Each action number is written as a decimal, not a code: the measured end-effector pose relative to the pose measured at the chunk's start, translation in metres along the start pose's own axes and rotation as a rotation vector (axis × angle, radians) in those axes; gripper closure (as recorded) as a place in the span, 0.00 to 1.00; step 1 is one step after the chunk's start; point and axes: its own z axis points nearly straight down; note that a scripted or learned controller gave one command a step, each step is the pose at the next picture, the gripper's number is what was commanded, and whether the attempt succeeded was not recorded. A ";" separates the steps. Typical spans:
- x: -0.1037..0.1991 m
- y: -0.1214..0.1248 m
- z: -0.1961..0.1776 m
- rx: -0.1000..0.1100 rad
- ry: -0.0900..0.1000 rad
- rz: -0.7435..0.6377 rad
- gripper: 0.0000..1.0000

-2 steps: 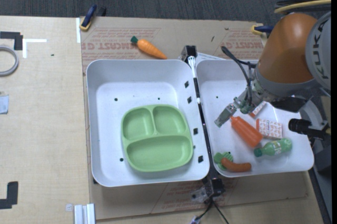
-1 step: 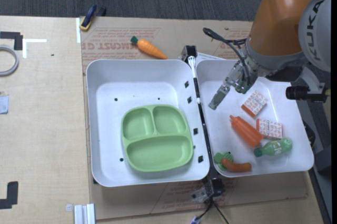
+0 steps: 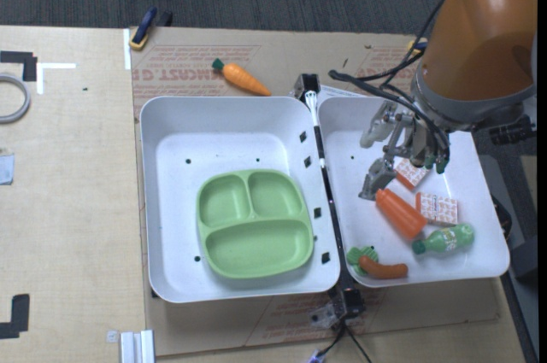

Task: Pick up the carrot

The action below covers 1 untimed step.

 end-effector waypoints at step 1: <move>-0.009 -0.012 -0.024 -0.001 -0.001 -0.454 0.00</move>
